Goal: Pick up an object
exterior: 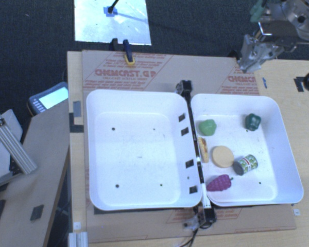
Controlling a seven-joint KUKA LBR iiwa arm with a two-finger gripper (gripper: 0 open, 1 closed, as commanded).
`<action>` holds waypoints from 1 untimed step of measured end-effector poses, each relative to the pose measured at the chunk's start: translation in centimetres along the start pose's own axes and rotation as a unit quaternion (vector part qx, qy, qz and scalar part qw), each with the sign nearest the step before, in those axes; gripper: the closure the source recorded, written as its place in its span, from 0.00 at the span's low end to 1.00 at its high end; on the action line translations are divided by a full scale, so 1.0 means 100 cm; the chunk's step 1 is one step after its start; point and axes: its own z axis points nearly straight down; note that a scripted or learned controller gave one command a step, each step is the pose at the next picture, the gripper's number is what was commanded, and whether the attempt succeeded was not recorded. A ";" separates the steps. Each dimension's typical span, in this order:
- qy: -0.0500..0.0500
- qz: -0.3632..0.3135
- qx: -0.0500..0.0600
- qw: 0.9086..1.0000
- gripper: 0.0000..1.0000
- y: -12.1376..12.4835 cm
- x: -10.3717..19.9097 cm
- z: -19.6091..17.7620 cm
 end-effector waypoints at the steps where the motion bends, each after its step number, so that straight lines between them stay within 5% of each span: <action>1: 0.000 -0.003 -0.001 1.000 1.00 0.001 0.000 -0.011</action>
